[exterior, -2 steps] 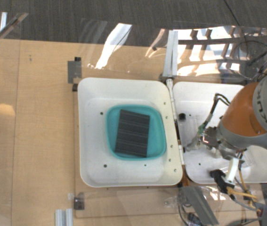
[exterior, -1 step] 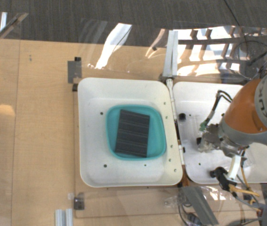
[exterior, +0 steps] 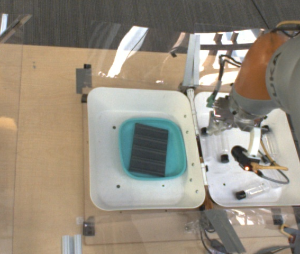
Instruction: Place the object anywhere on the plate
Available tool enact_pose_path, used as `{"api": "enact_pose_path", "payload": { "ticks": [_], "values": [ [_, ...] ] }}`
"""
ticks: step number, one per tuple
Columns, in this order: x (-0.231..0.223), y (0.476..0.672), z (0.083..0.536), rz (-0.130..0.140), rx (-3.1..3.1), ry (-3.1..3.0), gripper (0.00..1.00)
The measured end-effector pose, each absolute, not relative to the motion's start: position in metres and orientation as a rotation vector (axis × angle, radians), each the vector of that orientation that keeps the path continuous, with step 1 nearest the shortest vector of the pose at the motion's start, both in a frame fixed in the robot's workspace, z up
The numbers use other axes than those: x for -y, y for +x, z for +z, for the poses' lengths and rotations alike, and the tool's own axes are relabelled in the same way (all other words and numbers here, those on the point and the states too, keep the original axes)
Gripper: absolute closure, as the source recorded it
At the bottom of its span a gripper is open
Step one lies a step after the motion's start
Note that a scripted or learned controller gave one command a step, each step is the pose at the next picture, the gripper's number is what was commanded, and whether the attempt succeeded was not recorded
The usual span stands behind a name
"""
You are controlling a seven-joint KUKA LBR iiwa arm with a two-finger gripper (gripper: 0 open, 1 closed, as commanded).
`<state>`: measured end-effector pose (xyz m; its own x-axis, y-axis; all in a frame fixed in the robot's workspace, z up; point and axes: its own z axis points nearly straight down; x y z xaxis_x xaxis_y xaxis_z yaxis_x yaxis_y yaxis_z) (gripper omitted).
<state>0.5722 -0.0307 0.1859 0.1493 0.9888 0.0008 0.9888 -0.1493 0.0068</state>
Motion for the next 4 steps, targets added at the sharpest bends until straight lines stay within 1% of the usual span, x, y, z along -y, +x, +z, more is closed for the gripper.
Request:
{"api": "enact_pose_path", "payload": {
  "ticks": [1,2,3,4],
  "values": [
    [-0.022,0.511,0.185,0.005,-2.131,2.306,1.0],
    [-0.022,0.511,0.185,0.005,-2.131,2.306,0.0],
    [0.001,0.527,0.195,0.005,-2.118,2.316,0.0],
    [-0.076,0.51,0.185,0.007,-2.055,2.375,0.0]
  ]
}}
